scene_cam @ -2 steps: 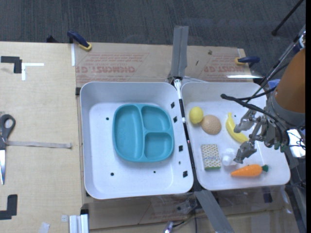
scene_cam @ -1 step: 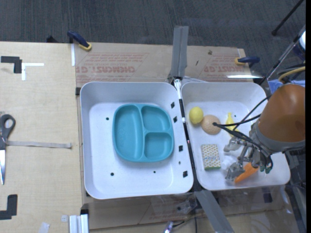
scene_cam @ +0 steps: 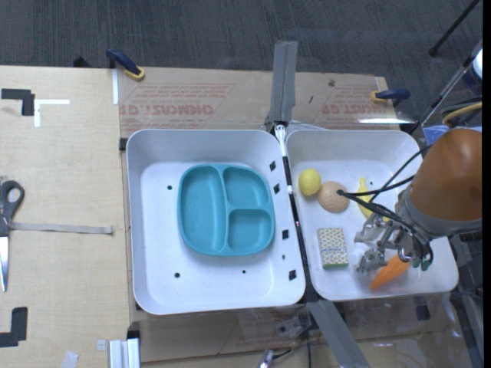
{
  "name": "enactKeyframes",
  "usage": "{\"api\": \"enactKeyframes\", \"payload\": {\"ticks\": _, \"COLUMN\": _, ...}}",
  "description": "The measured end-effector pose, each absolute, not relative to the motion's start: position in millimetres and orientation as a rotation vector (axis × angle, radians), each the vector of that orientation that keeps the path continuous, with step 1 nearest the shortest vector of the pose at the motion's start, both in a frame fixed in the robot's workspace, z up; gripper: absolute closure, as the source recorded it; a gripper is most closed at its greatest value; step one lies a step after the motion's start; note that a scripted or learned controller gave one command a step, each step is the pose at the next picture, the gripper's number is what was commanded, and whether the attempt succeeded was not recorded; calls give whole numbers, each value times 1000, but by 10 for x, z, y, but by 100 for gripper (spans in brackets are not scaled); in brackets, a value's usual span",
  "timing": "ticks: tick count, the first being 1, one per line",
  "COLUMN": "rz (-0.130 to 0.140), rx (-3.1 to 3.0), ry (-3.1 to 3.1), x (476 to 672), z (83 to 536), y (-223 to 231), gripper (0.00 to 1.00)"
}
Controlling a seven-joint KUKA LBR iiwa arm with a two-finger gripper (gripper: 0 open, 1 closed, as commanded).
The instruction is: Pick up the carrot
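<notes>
The orange carrot (scene_cam: 389,274) lies slanted near the front edge of the right bin (scene_cam: 349,156), with its narrow tip pointing to the front left. My gripper (scene_cam: 374,250) hangs low over the bin, right at the carrot's upper end and partly covering it. The carrot's thick end is hidden under the wrist hardware. I cannot see whether the carrot is gripped or just lying beside the gripper.
In the right bin are a yellow lemon (scene_cam: 309,182), a tan round item (scene_cam: 333,197), a yellow piece (scene_cam: 365,188) and a small speckled box (scene_cam: 333,248). The left bin (scene_cam: 149,228) holds a teal divided tray (scene_cam: 192,205). Scissors (scene_cam: 8,205) lie on the bench at far left.
</notes>
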State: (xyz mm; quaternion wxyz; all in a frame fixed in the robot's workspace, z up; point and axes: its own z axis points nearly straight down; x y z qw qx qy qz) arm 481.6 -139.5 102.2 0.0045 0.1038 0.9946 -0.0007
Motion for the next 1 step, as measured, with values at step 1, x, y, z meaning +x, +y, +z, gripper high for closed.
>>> {"api": "enactKeyframes", "payload": {"ticks": 1, "rz": -1, "rx": 1668, "ry": 2660, "x": 5236, "z": 1027, "y": -2181, "gripper": 100}}
